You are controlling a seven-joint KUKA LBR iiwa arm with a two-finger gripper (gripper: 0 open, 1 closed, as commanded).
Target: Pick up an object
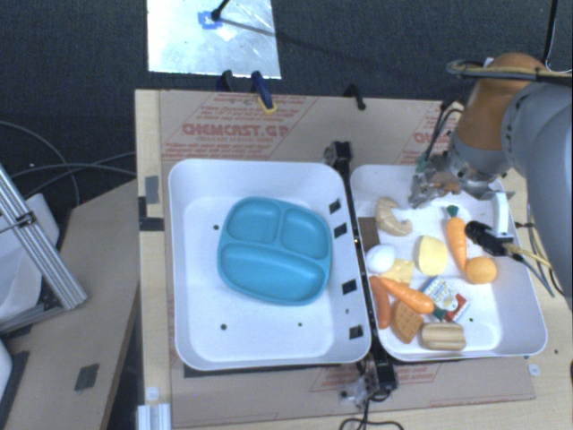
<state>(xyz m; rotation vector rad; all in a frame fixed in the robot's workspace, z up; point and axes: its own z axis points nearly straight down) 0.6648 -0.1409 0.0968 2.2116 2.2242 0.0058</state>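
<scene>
Objects lie in the right bin, all below the gripper: nearest is a beige piece just below-left; an upright carrot below-right; further down a yellow block, egg, orange, second carrot and bread roll. Gripper hangs over the bin's top edge, nothing seen between its fingers (spread not readable; cannot tell). Left bin, well to the gripper's left, holds a blue tray.
</scene>
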